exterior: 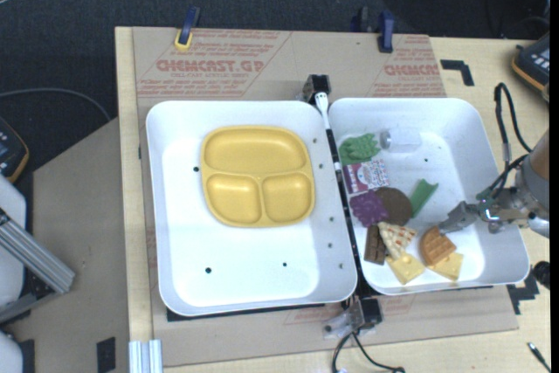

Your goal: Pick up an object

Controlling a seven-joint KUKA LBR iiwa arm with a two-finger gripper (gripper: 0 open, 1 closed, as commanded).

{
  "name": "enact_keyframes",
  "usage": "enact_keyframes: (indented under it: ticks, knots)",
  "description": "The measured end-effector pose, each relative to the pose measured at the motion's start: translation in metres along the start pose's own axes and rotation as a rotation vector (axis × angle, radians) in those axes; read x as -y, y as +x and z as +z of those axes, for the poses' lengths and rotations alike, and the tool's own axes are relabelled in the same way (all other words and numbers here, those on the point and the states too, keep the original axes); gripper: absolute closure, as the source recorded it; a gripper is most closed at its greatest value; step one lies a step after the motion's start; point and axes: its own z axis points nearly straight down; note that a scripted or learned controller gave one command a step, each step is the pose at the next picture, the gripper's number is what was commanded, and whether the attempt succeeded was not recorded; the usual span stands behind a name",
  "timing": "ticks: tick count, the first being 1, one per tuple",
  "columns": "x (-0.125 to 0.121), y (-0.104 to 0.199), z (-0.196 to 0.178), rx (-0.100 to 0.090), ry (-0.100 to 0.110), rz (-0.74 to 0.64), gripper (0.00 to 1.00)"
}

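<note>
Gripper (467,214) low over right bin (463,122), finger spread impossible to tell, toy food pile (393,223) just beside, yellow tray (258,175) in left bin (175,214).

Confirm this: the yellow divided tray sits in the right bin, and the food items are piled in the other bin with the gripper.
Not right. The camera view shows the yellow tray in the left bin, not the right. The food items are piled in the right bin, where the gripper is, near the bread.
</note>
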Motion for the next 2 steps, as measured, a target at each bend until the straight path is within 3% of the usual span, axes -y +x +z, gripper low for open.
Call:
enact_keyframes:
  ticks: [1, 2]
  knots:
    - [0.009, -0.002, 0.049, 0.0, -0.002, 0.001, 0.0]
    - [0.007, 0.0, 0.062, -0.004, -0.007, -0.003, 0.0]
